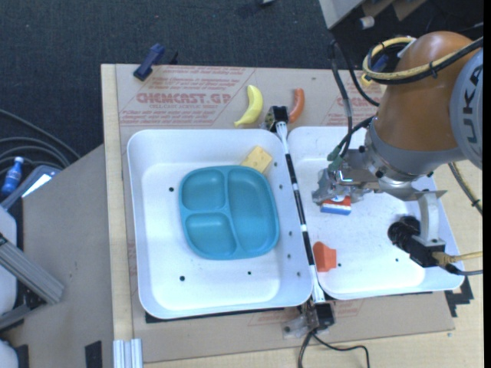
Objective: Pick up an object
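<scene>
We judge the reaching step is in hand: our hand (336, 192) hangs low in the right bin (368, 282), just above a small red, white and blue block (336, 206). Whether it is open or closed we cannot tell. Next we need a settled grip on the block, then a lift.

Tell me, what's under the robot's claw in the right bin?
Right below the gripper lies a small red, white and blue object on the right bin floor. The gripper covers its top edge, so its whole shape stays hidden.
</scene>
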`<control>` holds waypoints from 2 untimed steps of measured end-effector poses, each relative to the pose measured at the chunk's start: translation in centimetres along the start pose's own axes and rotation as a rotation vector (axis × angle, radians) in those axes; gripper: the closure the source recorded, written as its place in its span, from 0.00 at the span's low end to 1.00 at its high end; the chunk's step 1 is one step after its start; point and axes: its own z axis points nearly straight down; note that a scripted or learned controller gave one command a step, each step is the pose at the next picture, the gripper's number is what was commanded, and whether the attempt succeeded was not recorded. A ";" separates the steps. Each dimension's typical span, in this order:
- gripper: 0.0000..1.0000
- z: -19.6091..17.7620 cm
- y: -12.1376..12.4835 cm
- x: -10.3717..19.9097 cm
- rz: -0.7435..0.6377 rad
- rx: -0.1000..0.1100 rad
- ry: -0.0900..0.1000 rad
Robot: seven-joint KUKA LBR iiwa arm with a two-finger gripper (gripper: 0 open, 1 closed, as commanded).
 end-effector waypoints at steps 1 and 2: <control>1.00 -0.3 -0.2 1.9 0.000 0.000 0.000; 1.00 0.1 -1.7 3.4 0.001 0.005 0.001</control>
